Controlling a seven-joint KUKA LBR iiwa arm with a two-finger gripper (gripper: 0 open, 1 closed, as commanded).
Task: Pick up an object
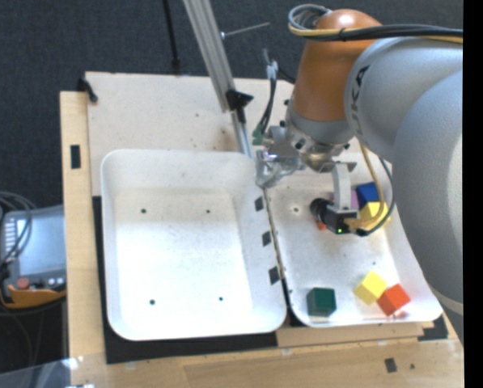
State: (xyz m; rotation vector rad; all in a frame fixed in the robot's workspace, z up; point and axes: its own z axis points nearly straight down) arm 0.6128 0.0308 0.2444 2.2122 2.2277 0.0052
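Inspector: Green block, yellow block and orange block are recorded at the near edge of the right bin, all resting on its floor. A blue block is noted farther back in that bin.

Clerk: How is the gripper placed?

Inspector: The gripper is found low over the rim shared by the right bin and the left bin, towards its far end and well apart from the near blocks. How far it is open cannot be told, nor whether anything is held.

Clerk: What progress is entered?

Inspector: The pick is judged not yet done. An object is yet to be approached, gripped and lifted.
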